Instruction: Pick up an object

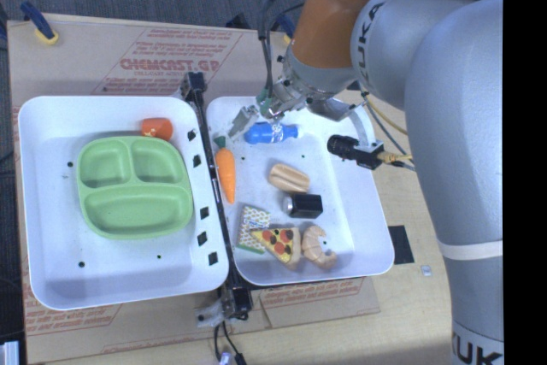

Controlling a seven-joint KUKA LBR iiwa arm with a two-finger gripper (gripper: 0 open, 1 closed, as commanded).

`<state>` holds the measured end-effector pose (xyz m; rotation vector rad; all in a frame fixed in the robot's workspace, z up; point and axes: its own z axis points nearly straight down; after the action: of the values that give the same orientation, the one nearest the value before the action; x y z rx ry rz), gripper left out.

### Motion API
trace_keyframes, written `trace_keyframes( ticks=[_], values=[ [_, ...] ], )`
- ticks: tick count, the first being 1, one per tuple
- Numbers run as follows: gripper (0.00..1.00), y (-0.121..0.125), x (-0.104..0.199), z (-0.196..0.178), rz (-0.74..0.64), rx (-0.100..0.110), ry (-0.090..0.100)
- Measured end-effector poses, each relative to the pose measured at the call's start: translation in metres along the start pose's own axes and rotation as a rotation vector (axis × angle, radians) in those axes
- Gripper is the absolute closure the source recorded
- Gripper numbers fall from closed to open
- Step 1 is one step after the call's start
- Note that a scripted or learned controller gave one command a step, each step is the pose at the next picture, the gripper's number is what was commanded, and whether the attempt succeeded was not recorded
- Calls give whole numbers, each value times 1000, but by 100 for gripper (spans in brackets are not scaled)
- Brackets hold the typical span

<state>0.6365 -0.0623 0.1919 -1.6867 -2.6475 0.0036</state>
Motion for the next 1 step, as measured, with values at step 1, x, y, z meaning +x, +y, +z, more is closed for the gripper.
trace_keyframes(
  ticks=[1],
  values=[
    [0,0,0,0,0,0,0]
  ],
)
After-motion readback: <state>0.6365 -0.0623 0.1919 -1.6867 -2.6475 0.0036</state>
